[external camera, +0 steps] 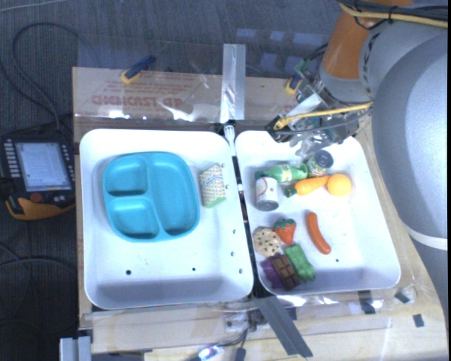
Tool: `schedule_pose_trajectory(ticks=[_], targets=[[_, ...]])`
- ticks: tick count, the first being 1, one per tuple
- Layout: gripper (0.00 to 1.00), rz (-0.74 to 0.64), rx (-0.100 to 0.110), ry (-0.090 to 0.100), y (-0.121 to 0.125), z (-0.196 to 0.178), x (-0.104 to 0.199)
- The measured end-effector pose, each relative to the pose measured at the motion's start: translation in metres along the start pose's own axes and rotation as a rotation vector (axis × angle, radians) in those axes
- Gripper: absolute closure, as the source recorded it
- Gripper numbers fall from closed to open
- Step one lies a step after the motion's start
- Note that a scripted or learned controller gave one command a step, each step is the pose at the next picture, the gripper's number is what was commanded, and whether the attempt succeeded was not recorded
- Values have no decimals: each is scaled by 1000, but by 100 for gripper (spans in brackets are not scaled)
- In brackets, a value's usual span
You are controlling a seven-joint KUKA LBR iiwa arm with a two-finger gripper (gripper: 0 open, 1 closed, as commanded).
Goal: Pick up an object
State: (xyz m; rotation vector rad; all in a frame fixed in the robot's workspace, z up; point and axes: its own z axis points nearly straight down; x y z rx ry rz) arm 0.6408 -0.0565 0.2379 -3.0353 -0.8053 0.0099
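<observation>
two bins [165, 277]; hand [313, 150] above the green bottle [286, 174].

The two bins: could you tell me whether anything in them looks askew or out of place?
Mostly no. The right bin holds a loose cluster of toy foods; its green bottle lies on its side. In the left bin, a small cup lies tipped over beside the blue divided plate.

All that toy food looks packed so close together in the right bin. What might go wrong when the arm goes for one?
The gripper hangs over the green bottle, which touches the can and the carrot. It may knock or catch a neighbour instead. Round pieces like the orange might also roll away.
</observation>
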Motion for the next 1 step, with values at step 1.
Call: schedule_pose_trajectory(ticks=[1], targets=[[100, 151, -2, 0, 90, -11, -60]])
